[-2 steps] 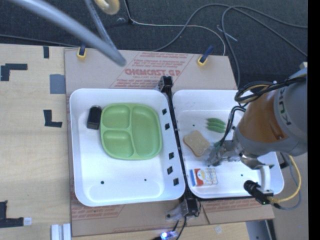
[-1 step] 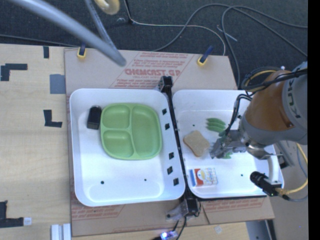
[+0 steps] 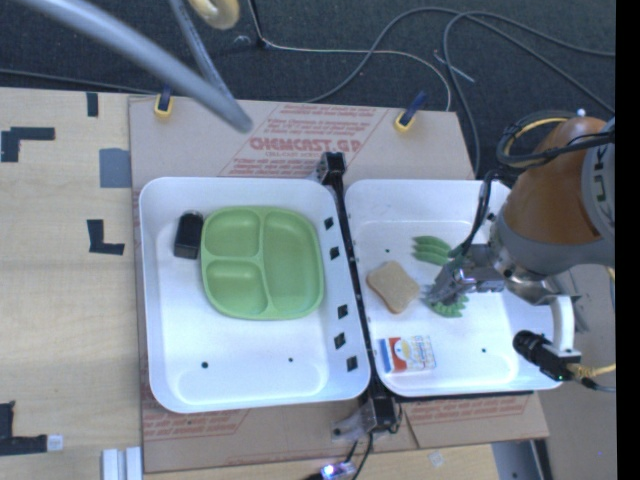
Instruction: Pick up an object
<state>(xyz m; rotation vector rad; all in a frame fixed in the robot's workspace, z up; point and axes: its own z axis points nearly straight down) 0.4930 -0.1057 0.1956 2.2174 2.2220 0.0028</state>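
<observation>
From the overhead camera view we're looking down on two white bins; the right bin [image 3: 500, 368] is where the action is, and the arm [image 3: 550, 208] reaches in from the right with its gripper [image 3: 447, 290] low over that bin; whether it's wide or narrow, we can't tell, the tip is too blurred against what lies beneath it.

The likeliest target, we reckon, is the green leafy piece [image 3: 432, 249] sitting just under and beside the gripper tip; nothing shows it lifted or clamped, so we call it not yet picked.

What could go wrong here? The green piece looks thin and splayed, so a close could slip off a frond and come up with nothing; the tan sponge-like block [image 3: 393, 286] lies just beside the tip, so a slightly off descent could nudge it or catch both; the flat printed card [image 3: 405, 353] sits near too, and flat things give little to grip.

Now the count: in the right bin, one green piece, one tan block, one card; in the left bin [image 3: 180, 368], one green divided plate [image 3: 263, 263] with three compartments and one small black object [image 3: 188, 235] touching its left rim; five things in all.
</observation>
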